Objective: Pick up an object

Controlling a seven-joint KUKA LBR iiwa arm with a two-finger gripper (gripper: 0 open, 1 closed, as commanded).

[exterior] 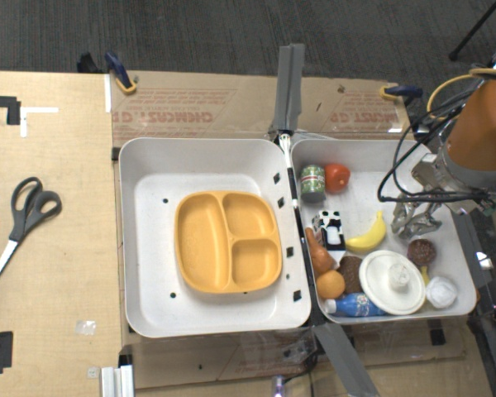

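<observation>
Bright, even overhead light, soft shadows inside the white bins (132, 246), mild glare on their rims, picture slightly soft.

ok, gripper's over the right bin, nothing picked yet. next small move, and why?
Probably a short, straight descent. The gripper hangs above the right bin, just right of the banana and over the brown ball, with nothing visibly held. Whether it is open is unclear.
</observation>
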